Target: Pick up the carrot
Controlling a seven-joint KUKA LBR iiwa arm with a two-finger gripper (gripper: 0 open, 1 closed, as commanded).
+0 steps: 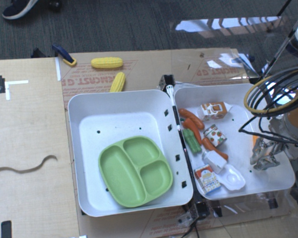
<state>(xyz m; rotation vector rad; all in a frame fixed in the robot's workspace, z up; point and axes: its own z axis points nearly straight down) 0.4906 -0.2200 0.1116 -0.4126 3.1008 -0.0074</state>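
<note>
While hovering over the right-hand shallow white plastic bin (277,180), metal two-finger claw (263,155), fingers' state impossible to tell. Well left of it, slim orange carrot (192,118), pressed against the bin's left wall. Best approached from above, clear of the green pod (192,140) just beside.

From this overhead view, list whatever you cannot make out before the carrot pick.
- gripper: small, cluttered by black cables; finger state unreadable.
- carrot: orange pieces crowd together beside a green item in the right bin; exact outline unclear.
- Small cartons: print too small to read.
- Arm: cut off by the right edge.
</note>
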